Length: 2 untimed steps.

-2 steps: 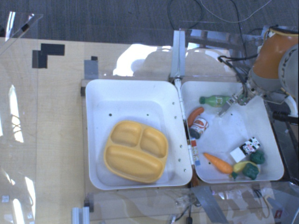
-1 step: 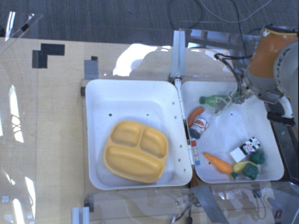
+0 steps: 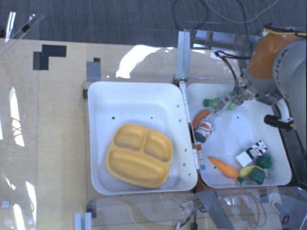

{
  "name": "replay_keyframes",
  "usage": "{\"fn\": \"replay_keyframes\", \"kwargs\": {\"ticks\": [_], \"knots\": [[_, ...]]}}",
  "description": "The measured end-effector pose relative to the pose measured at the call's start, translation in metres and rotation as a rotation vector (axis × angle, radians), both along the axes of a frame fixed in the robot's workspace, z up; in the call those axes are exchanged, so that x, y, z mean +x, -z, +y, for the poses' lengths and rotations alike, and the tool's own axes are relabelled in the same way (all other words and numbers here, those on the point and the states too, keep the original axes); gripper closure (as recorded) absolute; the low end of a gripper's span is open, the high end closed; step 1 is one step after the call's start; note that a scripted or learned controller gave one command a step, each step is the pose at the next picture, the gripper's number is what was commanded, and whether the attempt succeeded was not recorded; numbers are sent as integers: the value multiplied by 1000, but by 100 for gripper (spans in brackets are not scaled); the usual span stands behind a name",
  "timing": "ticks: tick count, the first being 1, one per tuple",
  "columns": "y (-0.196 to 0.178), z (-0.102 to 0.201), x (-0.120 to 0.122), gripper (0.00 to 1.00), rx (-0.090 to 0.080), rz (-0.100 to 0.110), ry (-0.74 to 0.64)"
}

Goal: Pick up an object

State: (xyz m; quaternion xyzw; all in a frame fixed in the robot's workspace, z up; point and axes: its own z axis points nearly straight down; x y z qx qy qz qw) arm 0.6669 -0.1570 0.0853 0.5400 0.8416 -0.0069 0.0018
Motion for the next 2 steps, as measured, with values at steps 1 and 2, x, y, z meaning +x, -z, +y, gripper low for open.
{"fn": "replay_keyframes", "kwargs": {"ticks": [1,2], "knots": [[-8,6,2,100,5,5,-13],[-158,8,5,100,12,-13,93]]}}
